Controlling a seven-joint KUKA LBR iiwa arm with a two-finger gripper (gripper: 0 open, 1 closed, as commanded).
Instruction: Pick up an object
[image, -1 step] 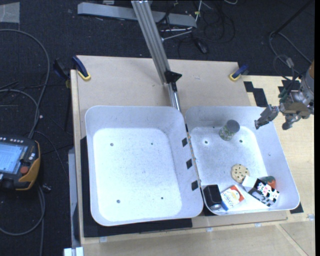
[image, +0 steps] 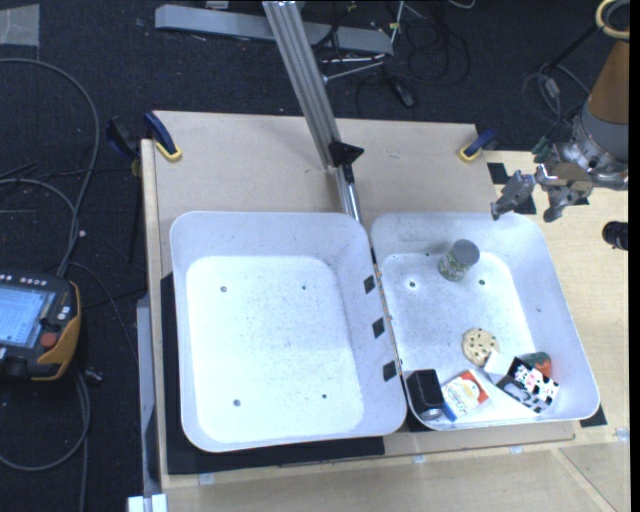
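The right bin (image: 420, 235) holds several objects. A small grey can (image: 459, 259) stands upright near its far side. A round speckled cookie (image: 480, 346) lies closer to the front. Along the front wall sit a black block (image: 425, 390), a white and orange packet (image: 465, 392) and a black and white toy (image: 530, 381). My gripper (image: 533, 197) hangs above the bin's far right corner, apart from all of them. It is open, with nothing between its fingers.
The left bin (image: 190, 240) sits beside the right one. A slanted metal pole (image: 315, 100) comes down to the gap between the bins. Clamps mark the bench's far corners (image: 165, 150). A handheld controller (image: 35, 325) lies at the far left.
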